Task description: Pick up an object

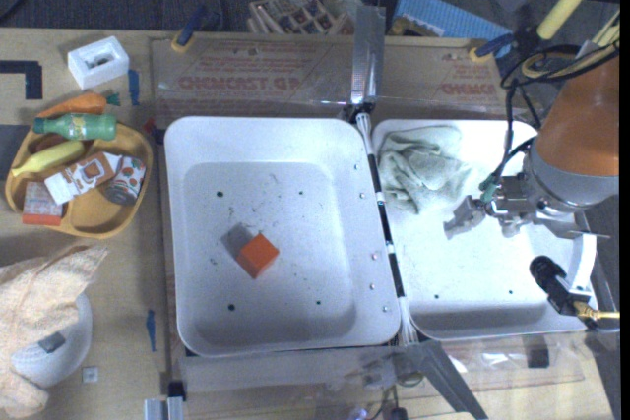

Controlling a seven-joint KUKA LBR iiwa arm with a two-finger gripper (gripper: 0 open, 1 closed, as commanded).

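Note:
An orange cube (pixel 260 255) lies on the floor of the left bin (pixel 197 152), a little left of its middle, with a dark shadow beside it. A crumpled pale grey-green cloth (pixel 418 167) sits in the back left part of the right bin (pixel 492 310). My gripper (pixel 463 219) hangs over the right bin, just right of and slightly in front of the cloth, with nothing visibly held. The grey arm with its orange band (pixel 586 128) comes in from the right above it.
Left of the bins, a yellow bowl (pixel 79 211) holds toy food and a green bottle (pixel 77 126). A white box (pixel 98 61) stands behind it. A beige cloth (pixel 44 310) lies at the front left. A metal rail (pixel 369 64) runs between the bins at the back.

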